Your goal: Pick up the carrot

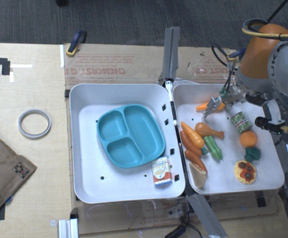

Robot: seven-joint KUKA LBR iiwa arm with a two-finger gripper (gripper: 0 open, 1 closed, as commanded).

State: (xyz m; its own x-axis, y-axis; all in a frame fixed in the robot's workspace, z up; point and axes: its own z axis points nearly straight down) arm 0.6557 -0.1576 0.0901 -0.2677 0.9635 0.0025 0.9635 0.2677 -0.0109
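An orange carrot lies slanted in the left part of the right bin, close to the divider. A second, smaller orange piece lies near the bin's back, partly hidden, and I cannot tell what it is. My gripper hangs low over the back of the right bin, right beside that small orange piece and above and to the right of the carrot. Nothing is visibly held in it.
Around the carrot lie a reddish sausage, a drumstick, a green pod and a bread slice. Further right are a can, an orange and a mini pizza. The left bin holds a blue divided plate and a small carton.
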